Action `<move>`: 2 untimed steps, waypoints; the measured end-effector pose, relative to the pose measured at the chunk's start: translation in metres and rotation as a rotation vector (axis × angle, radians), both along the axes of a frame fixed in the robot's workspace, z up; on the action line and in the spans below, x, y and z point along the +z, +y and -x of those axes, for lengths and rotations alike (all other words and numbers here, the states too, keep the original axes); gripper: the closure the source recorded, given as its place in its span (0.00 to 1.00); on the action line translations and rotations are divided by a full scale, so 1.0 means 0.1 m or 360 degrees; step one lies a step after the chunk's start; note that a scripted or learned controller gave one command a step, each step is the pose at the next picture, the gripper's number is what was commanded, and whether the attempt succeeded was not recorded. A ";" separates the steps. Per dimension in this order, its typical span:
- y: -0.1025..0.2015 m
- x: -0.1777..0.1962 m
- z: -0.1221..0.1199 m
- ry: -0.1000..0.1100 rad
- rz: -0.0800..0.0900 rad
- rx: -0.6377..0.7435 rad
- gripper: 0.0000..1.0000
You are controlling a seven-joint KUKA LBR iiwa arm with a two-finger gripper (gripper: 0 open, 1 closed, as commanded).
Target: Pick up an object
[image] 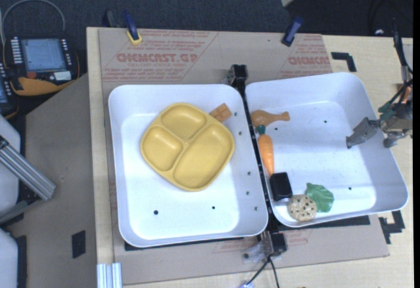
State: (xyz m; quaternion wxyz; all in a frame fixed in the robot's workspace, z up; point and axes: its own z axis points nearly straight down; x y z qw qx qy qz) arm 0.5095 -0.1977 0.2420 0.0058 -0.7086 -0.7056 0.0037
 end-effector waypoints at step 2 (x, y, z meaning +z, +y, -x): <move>0.06 -0.38 0.04 -0.0018 0.0003 0.0006 0.00</move>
